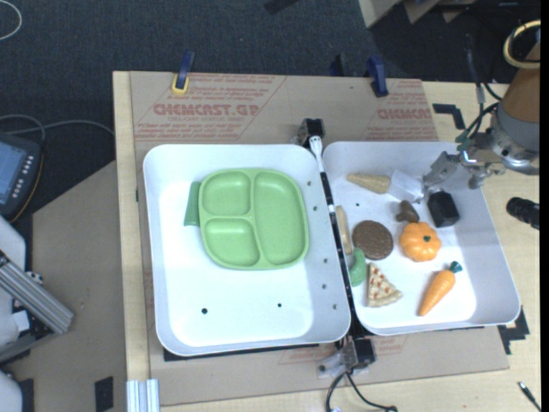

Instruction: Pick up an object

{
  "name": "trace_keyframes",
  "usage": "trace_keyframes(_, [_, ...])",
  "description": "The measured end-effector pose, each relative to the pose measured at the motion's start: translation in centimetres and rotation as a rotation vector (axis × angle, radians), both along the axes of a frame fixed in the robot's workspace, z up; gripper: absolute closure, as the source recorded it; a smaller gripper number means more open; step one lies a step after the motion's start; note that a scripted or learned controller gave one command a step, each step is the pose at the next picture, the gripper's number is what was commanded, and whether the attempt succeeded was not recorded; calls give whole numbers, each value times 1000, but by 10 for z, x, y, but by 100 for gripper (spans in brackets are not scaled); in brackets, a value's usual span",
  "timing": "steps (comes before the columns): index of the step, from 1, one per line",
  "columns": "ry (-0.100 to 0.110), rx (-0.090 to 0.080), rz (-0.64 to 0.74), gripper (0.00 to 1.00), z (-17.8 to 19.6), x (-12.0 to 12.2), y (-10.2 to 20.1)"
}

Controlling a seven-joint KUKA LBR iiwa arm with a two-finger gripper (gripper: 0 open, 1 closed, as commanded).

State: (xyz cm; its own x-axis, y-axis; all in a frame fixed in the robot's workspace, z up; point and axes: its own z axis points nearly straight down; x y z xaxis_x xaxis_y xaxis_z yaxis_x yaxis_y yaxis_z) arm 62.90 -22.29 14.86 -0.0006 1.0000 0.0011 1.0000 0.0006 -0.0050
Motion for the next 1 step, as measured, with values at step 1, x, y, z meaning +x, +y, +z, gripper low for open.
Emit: trace_keyframes(1, [-5,3,3,0,-43,11,3])
